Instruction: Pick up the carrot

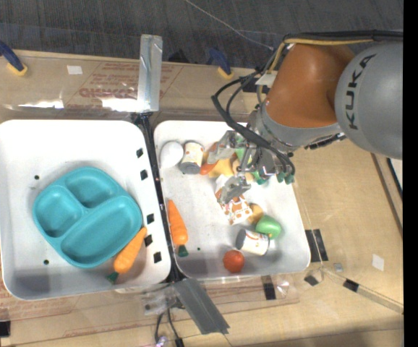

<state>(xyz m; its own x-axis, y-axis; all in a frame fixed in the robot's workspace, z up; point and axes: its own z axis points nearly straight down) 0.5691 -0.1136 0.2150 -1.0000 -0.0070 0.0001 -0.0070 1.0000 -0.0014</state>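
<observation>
Two orange carrots are in view. One carrot (176,223) lies in the right bin (288,194) along its left wall, green end toward the front. The other carrot (129,251) lies in the left bin (14,194), leaning on the front right edge of the teal divided plate (86,215). My gripper (228,168) hangs over the middle back of the right bin, well to the right of and behind the nearer carrot. It is open, its fingers (233,187) straddling a small orange and yellow toy (218,168). No carrot is between them.
The right bin also holds a white egg shape (171,152), a small can (191,157), a patterned packet (239,210), a green item (269,228), a white cup (254,242) and a red tomato (233,260). The bin divider (155,194) separates the two carrots.
</observation>
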